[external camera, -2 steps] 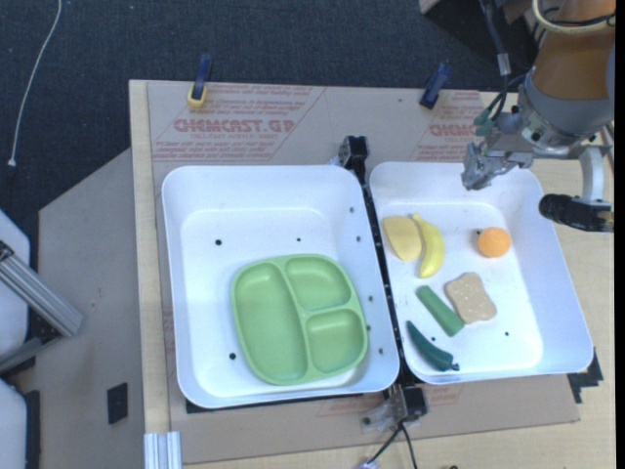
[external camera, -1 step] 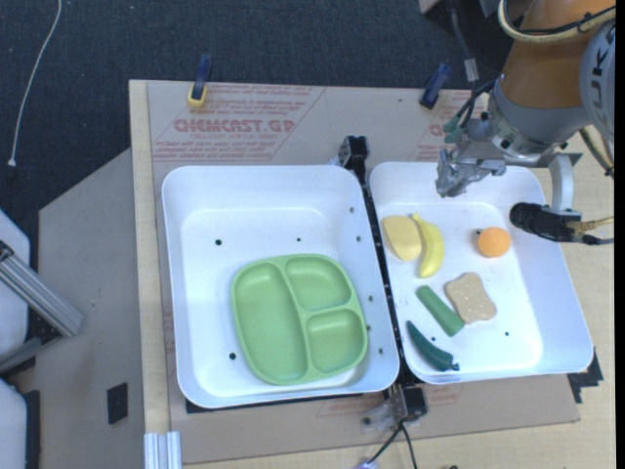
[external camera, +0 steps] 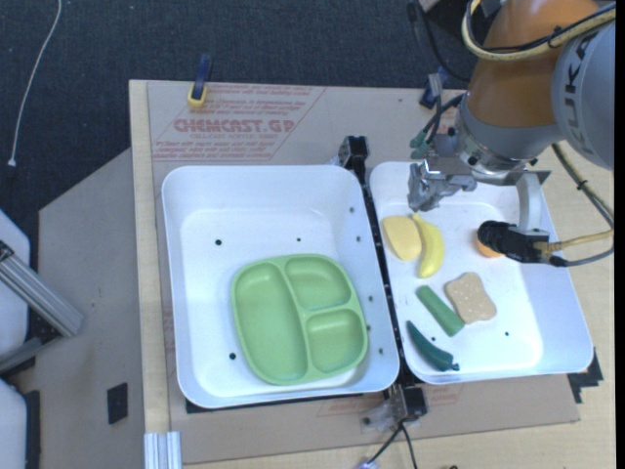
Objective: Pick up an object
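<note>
My gripper (external camera: pixel 426 195) hangs over the far left part of the right bin (external camera: pixel 557 335), just above and behind a yellow banana (external camera: pixel 431 247). A pale yellow piece (external camera: pixel 398 236) lies against the banana's left side. Nearer the front lie a slice of toast (external camera: pixel 471 298), a green stick (external camera: pixel 438 311) and a dark teal pod (external camera: pixel 430 347). An orange item (external camera: pixel 487 247) peeks out at the right, partly hidden by the robot's parts. I see nothing between the fingers.
The left bin (external camera: pixel 195 203) holds a green divided plate (external camera: pixel 298 317). A black clip (external camera: pixel 353 151) sits at the far rim between the bins. The bench's cardboard edge carries a yellow and blue clamp (external camera: pixel 199 83).
</note>
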`<state>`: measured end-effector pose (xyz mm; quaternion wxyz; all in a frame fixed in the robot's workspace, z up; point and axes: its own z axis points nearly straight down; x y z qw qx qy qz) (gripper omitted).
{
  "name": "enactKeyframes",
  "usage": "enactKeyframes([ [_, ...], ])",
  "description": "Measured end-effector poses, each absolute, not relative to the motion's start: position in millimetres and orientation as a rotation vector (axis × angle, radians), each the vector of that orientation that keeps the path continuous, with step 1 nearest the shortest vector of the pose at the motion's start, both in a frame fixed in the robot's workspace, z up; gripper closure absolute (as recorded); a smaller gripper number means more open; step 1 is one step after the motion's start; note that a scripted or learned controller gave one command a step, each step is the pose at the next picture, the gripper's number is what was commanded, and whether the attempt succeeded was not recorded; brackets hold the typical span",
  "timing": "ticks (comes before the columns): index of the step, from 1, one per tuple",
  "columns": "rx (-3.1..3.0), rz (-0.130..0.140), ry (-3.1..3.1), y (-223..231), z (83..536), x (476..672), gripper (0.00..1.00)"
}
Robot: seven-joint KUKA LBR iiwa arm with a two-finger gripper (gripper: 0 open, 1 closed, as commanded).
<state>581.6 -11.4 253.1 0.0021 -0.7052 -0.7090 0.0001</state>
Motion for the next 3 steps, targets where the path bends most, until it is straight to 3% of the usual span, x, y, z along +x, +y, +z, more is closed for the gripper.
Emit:
enactKeyframes([
  [2, -2.212, 0.001, -2.225, 81.9, 241.8, 538.1, 1.0],
  [3, -2.219, 0.003, -2.22, 78.6, 241.5, 538.7, 0.0],
])
